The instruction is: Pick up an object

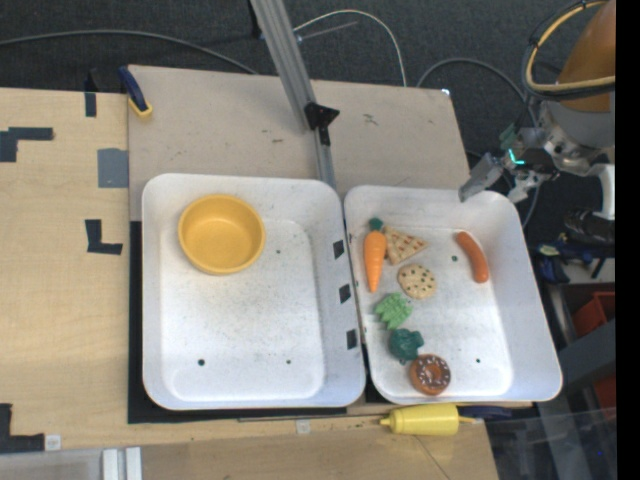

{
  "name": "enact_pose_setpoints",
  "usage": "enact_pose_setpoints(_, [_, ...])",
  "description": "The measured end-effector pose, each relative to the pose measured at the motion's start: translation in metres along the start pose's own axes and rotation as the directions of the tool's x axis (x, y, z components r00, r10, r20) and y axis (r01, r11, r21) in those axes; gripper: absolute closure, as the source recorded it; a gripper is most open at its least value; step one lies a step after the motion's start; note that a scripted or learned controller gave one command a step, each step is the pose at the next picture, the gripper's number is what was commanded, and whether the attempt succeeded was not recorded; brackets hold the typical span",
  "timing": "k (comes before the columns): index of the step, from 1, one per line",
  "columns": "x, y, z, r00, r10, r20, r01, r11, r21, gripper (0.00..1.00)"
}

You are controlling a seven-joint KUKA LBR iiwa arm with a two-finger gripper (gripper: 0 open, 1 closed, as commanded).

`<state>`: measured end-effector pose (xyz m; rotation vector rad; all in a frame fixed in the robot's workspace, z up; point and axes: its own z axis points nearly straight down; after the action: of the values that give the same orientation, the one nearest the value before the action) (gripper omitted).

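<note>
Currently my gripper (490,176) hovers at the right bin's (520,368) far corner; jaw state indeterminate. Approach step: nearest target, the sausage (472,256), requires descent toward it.

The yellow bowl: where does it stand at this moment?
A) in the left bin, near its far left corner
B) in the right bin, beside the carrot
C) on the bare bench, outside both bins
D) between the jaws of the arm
A: the yellow bowl sits inside the left bin, near its far left corner, while the carrot lies in the right bin.
</note>
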<state>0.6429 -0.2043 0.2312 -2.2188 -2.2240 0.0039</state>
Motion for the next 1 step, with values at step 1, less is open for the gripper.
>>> enact_pose_setpoints(1, [-0.0030, -0.0029, 0.0640, 1.000, 0.001, -0.002, -0.001, 1.000, 0.006, 0.00])
